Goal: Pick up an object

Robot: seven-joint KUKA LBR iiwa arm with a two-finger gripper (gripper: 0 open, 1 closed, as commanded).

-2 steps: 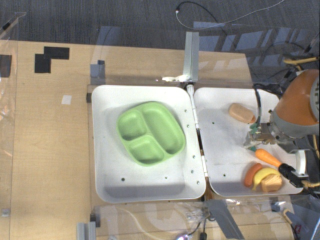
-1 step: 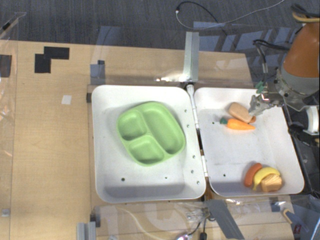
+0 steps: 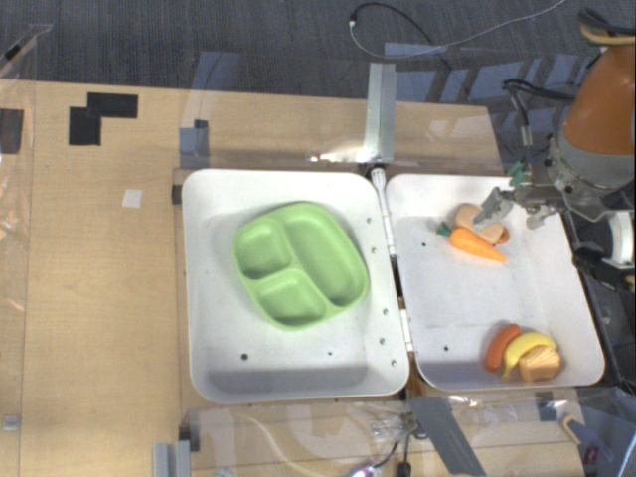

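Observation:
In the right bin (image 3: 542,286) an orange carrot (image 3: 476,245) with a green tip lies near the back left. A tan and reddish food piece (image 3: 469,218) sits just behind it, touching it. My gripper (image 3: 517,211) hangs over the back of this bin, just right of the tan piece. Its fingers are spread open with nothing between them, and the left fingertip (image 3: 493,207) is close to the tan piece. At the bin's front right lie a red-orange piece (image 3: 501,347), a yellow banana (image 3: 533,348) and a tan bread-like piece (image 3: 541,367), bunched together.
The left bin (image 3: 214,356) holds a green divided plate (image 3: 298,263) in its middle. A metal post (image 3: 381,117) stands behind the seam between the bins. The arm's orange band (image 3: 601,107) and cables sit at the far right.

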